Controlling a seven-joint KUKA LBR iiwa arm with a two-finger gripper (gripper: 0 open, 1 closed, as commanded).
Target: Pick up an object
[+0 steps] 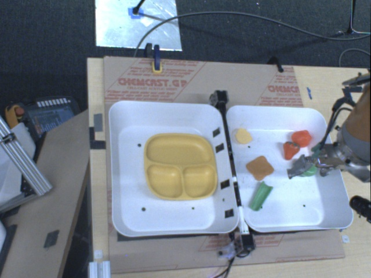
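In the right bin [290, 219] lie several small objects. A pale yellow round piece [243, 136] is at the far left and a brown flat piece [259, 167] sits near the middle. Toward the front lies a green cylinder [261, 196], and two red-orange pieces [295, 143] are at the far right. My gripper [300, 170] reaches in low from the right, just below the red-orange pieces and to the right of the brown piece. A small green bit [311, 170] shows right at the gripper; whether it is held I cannot tell.
The left bin [124, 155] holds a yellow divided plate [179, 165]. A black divider [227, 155] with clips runs between the bins. The right bin's front right part is bare white floor. Cables and a foil sheet [136, 16] lie beyond the bench.
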